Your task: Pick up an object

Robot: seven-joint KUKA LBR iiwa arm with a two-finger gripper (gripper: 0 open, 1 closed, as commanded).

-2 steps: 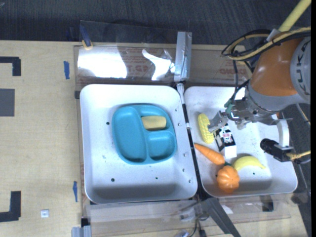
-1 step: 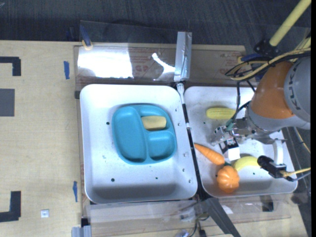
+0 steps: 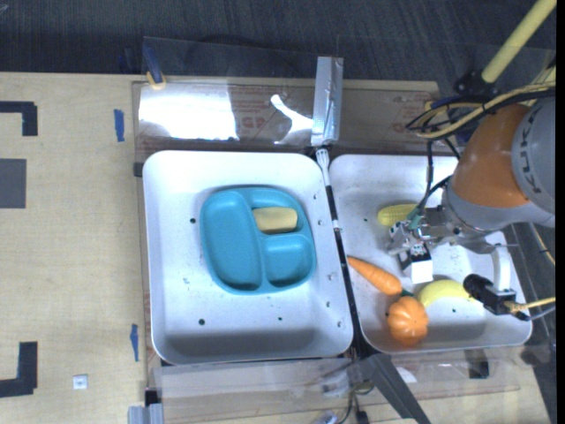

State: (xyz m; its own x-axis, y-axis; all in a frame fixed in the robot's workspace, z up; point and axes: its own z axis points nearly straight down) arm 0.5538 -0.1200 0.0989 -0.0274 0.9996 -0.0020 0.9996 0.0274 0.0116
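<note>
Looked like a robotics lab, a test bench rather than a home or kitchen. A pale wooden bench [image 3: 62, 263] carried black and blue tape marks, with two white bins [image 3: 168, 325] fixed side by side and clear plastic sheeting [image 3: 229, 113] behind. Loose cables [image 3: 459, 109] ran by the orange-banded arm [image 3: 499, 170]. Toy food sat in the bins.

Left bin [image 3: 168, 263] holds a blue divided tray [image 3: 234, 246] near its middle, a pale yellow block [image 3: 275, 220] in the tray's upper right compartment. Right bin [image 3: 362, 184]: carrot [image 3: 374, 275] by its left edge, small orange pumpkin [image 3: 407, 318] at the near edge, yellow lemon-like piece [image 3: 445, 291] beside it, another yellow piece [image 3: 395, 213] near the end effector [image 3: 411, 244], which hangs over the bin's middle. Grey arm [image 3: 508, 162] enters from right.
</note>
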